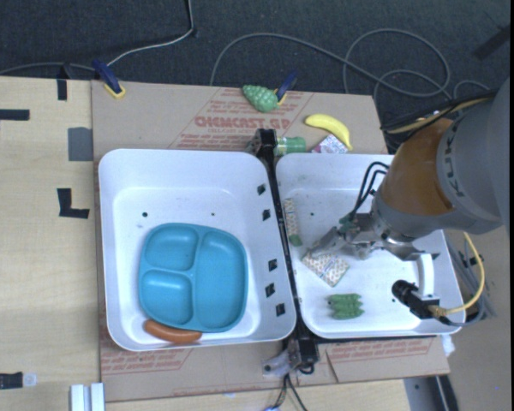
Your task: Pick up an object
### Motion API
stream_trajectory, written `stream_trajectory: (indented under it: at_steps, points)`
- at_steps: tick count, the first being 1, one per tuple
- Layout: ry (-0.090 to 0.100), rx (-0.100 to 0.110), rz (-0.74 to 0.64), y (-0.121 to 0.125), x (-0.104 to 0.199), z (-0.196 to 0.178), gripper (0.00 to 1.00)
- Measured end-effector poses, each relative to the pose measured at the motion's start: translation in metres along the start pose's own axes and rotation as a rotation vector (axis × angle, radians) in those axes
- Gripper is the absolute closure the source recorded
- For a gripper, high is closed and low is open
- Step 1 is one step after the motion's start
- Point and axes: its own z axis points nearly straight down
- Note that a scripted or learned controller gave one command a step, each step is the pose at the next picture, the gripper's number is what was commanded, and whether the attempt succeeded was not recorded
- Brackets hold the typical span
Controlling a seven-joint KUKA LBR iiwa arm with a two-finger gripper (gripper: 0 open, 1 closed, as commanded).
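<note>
the gripper (332, 240) sits low in the right bin (321, 171), reaching leftward from the grey arm (475, 165) with its orange band (415, 174); whether it is open or closed cannot be told from this slanted look, as the metal parts blur together. just below and beside its tip lies a small speckled packet (327, 268), flat, pale with reddish dots, close enough that touching or not cannot be told. nothing is seen clamped in the gripper. further toward the near wall of the same bin rests a green knobbly toy (345, 306), bumpy and plastic-looking, apart from the gripper. a narrow printed strip (290, 218) lies along the bin's left wall.

the left bin (124, 178), smooth white plastic, holds a blue divided plate (193, 275) with three rounded compartments, and an orange sausage-shaped toy (172, 332) lies against the plate's near edge.

behind the bins, on the brown cardboard sheet (158, 118), lie a yellow banana (329, 128), curved and glossy, and a green ridged toy (259, 97)
</note>
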Motion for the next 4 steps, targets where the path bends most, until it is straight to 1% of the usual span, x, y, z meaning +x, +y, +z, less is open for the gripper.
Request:
stream_trajectory:
  at_steps: [1, 2, 3, 4]
  points:
    - [-0.002, 0.005, -0.001, 0.047, -0.024, -0.108, 0.00]
    - [0.000, 0.007, -0.002, 0.034, 0.005, -0.103, 0.00]
    - [0.000, 0.005, -0.001, 0.020, 0.019, 0.011, 0.00]
    - [0.001, 0.007, -0.002, 0.058, 0.018, 0.007, 0.00]
